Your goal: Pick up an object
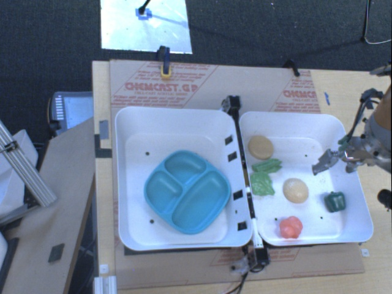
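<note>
The gripper point(327, 161) hangs over the right bin point(306, 122) near its right wall; how far it is parted I cannot tell, and nothing shows in its grasp. Taking the cream bun point(296, 190) as landmark: the dark green pepper point(334, 201) lies just right of it, the red piece point(291, 226) below, leafy greens point(264, 176) left (apart), the tan bread round point(261, 146) up-left. A blue divided plate point(187, 192) fills the left bin point(147, 124).

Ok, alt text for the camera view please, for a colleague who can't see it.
The gripper hangs over the right bin, which holds a tan round, green leaves, a pale ball, a green pepper and a red piece. The left bin holds a blue plate.
</note>
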Tool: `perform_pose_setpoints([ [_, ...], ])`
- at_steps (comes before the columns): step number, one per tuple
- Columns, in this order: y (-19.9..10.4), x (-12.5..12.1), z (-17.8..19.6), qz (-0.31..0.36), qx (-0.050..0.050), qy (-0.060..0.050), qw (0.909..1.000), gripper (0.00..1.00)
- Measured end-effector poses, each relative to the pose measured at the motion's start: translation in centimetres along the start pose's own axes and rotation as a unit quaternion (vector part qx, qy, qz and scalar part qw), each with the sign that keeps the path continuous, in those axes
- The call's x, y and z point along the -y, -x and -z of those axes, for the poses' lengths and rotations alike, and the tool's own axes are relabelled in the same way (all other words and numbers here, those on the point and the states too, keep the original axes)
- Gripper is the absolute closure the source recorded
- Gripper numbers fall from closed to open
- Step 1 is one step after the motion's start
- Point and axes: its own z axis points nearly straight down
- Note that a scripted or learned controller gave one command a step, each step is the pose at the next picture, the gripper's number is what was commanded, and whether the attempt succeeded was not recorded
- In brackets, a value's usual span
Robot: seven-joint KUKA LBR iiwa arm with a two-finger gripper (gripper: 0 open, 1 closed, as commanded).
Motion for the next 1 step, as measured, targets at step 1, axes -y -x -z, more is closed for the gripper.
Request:
perform_pose_setpoints([
  [1, -0.09, -0.25, 0.73, 0.002, 0.001, 0.006, 1.0, 0.0],
])
